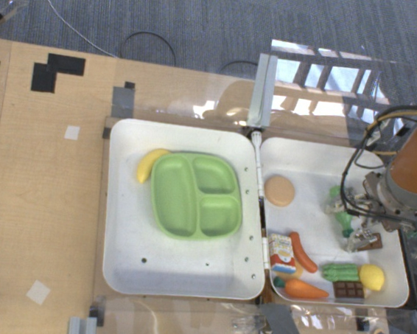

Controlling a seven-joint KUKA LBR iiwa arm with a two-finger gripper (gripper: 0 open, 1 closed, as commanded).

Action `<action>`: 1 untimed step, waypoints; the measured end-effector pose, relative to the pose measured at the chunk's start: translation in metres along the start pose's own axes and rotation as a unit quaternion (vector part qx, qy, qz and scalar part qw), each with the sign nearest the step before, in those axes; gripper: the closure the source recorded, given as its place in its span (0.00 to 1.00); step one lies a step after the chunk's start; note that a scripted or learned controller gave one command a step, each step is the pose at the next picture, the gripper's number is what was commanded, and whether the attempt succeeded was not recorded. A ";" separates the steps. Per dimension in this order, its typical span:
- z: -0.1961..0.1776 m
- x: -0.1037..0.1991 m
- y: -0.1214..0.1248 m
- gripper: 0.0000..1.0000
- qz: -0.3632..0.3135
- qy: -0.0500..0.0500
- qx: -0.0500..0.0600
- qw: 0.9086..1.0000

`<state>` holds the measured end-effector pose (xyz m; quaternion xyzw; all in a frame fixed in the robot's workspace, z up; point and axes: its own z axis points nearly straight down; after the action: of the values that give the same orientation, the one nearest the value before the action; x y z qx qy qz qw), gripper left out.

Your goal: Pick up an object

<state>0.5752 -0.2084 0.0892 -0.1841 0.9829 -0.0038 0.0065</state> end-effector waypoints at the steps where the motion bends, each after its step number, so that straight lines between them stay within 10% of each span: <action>1: -0.001 -0.009 0.054 0.00 -0.037 -0.002 -0.002 0.999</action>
<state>0.5641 -0.1544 0.0901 -0.2205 0.9754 -0.0022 0.0077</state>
